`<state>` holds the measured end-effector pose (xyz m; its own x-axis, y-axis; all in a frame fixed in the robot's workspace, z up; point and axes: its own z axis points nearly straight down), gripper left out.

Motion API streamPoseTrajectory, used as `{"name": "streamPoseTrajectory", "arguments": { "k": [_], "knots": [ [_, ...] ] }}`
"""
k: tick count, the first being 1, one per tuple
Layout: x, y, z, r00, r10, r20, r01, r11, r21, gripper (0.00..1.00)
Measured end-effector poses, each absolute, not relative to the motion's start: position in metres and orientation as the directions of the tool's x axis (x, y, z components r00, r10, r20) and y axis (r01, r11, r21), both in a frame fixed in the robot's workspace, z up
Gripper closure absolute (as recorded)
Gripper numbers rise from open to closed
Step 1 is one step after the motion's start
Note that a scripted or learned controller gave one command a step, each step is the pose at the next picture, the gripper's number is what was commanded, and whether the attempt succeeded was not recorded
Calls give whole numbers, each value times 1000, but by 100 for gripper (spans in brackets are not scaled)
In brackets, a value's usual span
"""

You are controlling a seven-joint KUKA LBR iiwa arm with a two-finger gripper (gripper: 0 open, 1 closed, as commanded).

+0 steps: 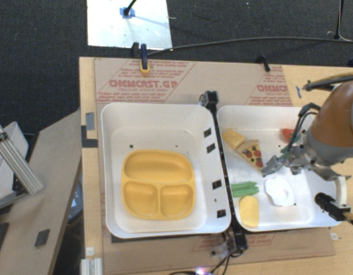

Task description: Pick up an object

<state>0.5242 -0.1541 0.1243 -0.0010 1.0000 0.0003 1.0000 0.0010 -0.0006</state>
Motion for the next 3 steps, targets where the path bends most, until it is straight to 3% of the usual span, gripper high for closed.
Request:
{"name": "streamPoseTrajectory", "arguments": {
  "k": [1,2,3],
  "knots": [
    [525,-154,83,-1,1000,0,1000,1,-1,0],
    [526,-154,95,-1,1000,-1,1000,1,3,100],
    [524,-165,148,1,1000,-2,1000,-1,6,100]
  ]
}}
